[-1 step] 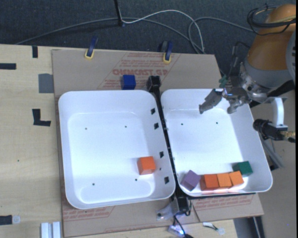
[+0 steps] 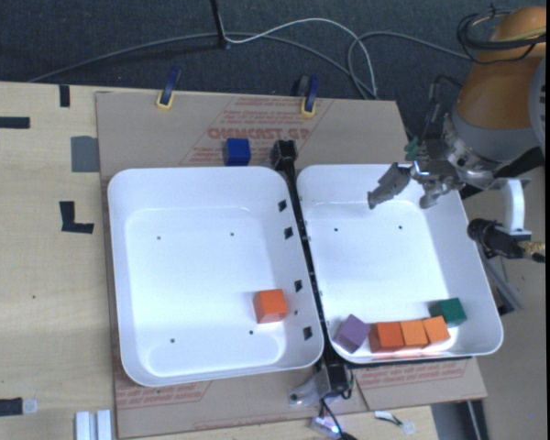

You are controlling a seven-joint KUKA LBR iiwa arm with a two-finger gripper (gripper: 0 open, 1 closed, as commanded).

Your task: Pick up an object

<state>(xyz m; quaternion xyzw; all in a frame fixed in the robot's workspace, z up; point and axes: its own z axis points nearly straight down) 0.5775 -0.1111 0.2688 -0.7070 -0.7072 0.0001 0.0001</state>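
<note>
Orange blocks (image 2: 401, 335) row left-right, hand (image 2: 405, 191) above

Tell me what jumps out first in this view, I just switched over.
The grey arm's gripper hangs over the far edge of the right bin, holding nothing. A row of blocks, purple, two orange and green, sits along that bin's near wall, and a lone orange block lies in the left bin.

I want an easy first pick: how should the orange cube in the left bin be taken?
Grip the orange cube across two opposite vertical faces, coming straight down from above. It sits alone on the left bin floor, clear of the walls, so the hand probably has room on either side.
</note>
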